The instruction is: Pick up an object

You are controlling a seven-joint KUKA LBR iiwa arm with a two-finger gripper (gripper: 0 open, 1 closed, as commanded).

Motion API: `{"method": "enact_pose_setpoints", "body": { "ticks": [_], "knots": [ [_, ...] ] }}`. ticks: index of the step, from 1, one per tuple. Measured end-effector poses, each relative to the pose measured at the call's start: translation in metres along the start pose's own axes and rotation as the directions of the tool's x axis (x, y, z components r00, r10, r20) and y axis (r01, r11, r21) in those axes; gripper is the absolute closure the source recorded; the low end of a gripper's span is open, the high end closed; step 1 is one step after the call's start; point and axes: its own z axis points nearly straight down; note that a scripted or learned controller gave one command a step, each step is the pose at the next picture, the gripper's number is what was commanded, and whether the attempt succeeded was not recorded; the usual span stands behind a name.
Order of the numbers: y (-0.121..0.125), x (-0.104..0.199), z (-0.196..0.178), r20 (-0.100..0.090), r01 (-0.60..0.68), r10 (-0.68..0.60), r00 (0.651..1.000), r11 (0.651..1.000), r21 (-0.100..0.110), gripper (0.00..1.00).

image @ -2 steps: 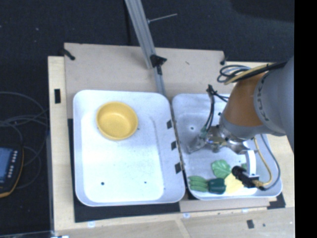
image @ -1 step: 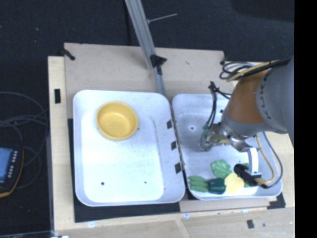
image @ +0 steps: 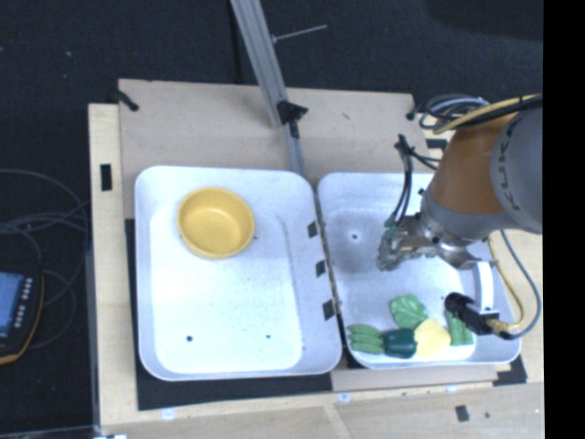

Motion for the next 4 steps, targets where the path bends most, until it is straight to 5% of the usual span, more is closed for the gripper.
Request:
{"method": "enact_pose_setpoints", "body": {
  "ticks": [2, 4],
  "knots": [
    [0.001, 0.008, -0.120, 0.000, 0.000, 0.000, 1.000, 1.000, -0.001, 1.00],
    [0.013, 0.110, -0.102, -0.001, 0.004, -0.004, 1.000, 1.000, 0.004, 1.00]
  ]
}}
